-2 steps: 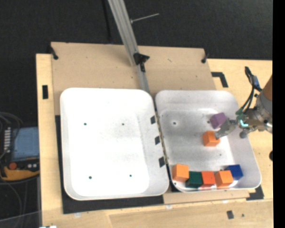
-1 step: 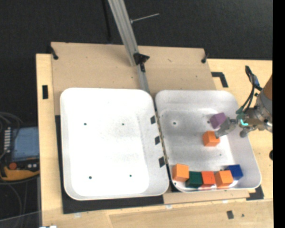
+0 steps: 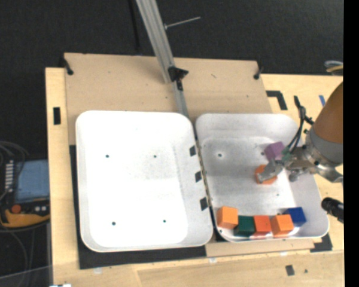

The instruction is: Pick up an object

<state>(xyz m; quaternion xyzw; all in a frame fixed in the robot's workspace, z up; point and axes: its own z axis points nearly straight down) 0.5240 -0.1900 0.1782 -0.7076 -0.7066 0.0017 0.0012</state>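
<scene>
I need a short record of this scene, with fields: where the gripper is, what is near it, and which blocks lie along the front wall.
gripper: over the right bin, mid-right area
near gripper: purple block, small orange object
front wall row, left to right: orange block, green block, orange-red block, orange block, blue block
left bin

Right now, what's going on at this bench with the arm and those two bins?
The robot arm has reached in over the right bin, with its gripper low beside a purple block and an orange block in the bin's middle. Whether it holds either one isn't clear. A row of orange, green and blue blocks lies along the near edge of that bin. The left bin sits beside it.
</scene>
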